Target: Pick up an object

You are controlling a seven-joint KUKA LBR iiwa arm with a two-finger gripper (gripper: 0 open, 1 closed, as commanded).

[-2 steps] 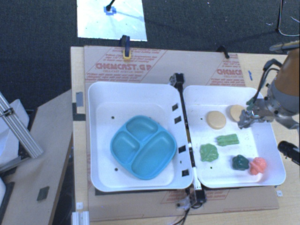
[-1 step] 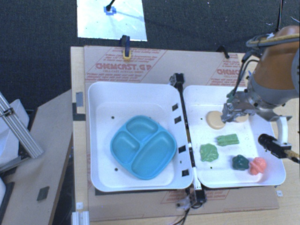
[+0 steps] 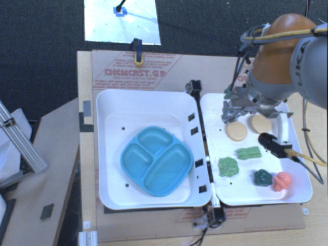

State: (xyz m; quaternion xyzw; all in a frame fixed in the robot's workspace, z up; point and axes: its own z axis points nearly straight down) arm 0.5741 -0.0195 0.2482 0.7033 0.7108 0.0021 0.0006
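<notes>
Camera view: tool hovers in the right bin, just above the tan disc; finger state cannot be determined. Recommended: centre over the disc, descend vertically, avoid the second disc alongside.

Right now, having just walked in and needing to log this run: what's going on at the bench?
The grey arm's gripper is low over the right bin, just above a tan round piece. Nothing can be seen between its fingers, so no object is picked up yet. In the same bin lie a second tan round, two light green pieces, a dark green one and a pink one. The left bin holds a blue divided plate.
</notes>
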